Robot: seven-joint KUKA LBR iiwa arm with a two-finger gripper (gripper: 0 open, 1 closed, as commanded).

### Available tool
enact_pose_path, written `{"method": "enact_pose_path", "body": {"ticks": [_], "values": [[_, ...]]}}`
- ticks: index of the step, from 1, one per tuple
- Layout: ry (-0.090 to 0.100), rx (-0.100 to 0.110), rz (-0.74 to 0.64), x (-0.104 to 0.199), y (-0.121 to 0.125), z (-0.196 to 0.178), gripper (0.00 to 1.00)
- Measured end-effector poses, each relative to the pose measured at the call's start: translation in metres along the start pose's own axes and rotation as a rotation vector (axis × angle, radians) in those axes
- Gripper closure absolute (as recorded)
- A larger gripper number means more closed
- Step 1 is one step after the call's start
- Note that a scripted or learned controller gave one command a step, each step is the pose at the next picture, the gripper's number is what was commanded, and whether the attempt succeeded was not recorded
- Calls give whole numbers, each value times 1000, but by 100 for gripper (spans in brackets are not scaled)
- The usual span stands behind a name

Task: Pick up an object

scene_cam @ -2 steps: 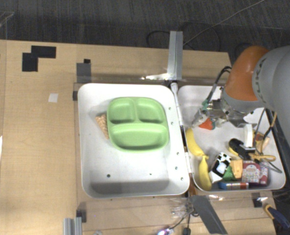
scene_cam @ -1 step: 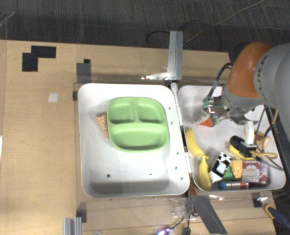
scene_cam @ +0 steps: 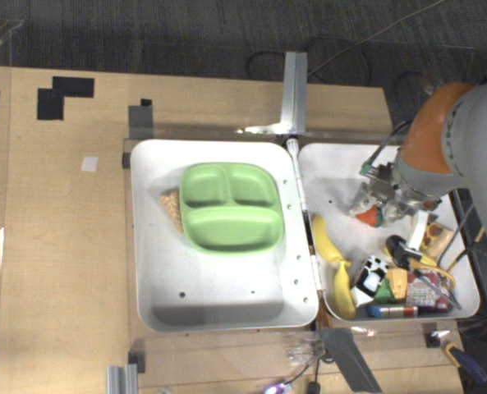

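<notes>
My gripper (scene_cam: 380, 199) is low in the right bin (scene_cam: 333, 171), near its upper middle, under the grey wrist with the orange band (scene_cam: 430, 138). A small orange-red object (scene_cam: 366, 217) lies right at the gripper's lower left, touching or nearly touching it. Whether it is held is unclear. Two yellow bananas (scene_cam: 326, 245) lie along the bin's left wall. A black-and-white object (scene_cam: 373, 276), a yellow block (scene_cam: 398, 285) and markers (scene_cam: 403, 309) crowd the lower right corner.
The left bin (scene_cam: 157, 294) holds a green divided plate (scene_cam: 229, 206) with a tan item (scene_cam: 171, 208) poking out at its left edge. A metal post (scene_cam: 296, 93) stands behind the wall between the bins. Cables run at the back right.
</notes>
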State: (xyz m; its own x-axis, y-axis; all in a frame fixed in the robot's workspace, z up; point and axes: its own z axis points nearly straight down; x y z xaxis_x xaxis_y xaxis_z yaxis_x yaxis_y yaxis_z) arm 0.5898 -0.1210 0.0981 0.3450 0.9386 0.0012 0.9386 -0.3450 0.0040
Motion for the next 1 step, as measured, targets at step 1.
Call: {"method": "enact_pose_path", "body": {"ticks": [1], "values": [[0, -2, -171, 54, -24, -144, 100]]}}
